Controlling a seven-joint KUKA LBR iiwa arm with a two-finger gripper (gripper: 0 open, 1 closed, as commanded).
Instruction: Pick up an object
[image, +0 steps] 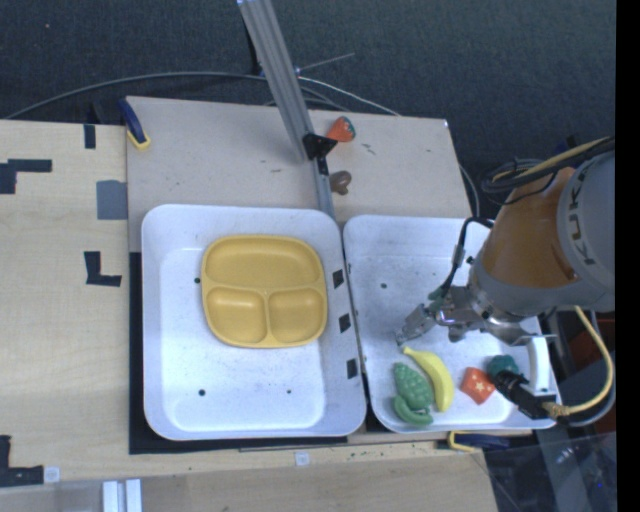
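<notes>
My gripper (436, 328) hangs low over the right bin (400, 250), just above its front cluster of objects. Its fingers stand apart, open, with nothing between them. Directly below it lies a yellow banana (432, 376). Left of the banana and touching it is a green knobbly toy (408, 392). A small red block (477, 385) lies to the banana's right, with a dark teal object (500, 366) beside it, partly under the arm. The grey arm with its orange band (525, 245) covers the bin's right side.
The left bin (160, 330) holds a yellow three-compartment tray (265, 290). A grey metal pole (285, 75) slants down to the bins' far edge. A small red-and-green item (342, 128) and a brown one (340, 182) lie on the bench behind the bins.
</notes>
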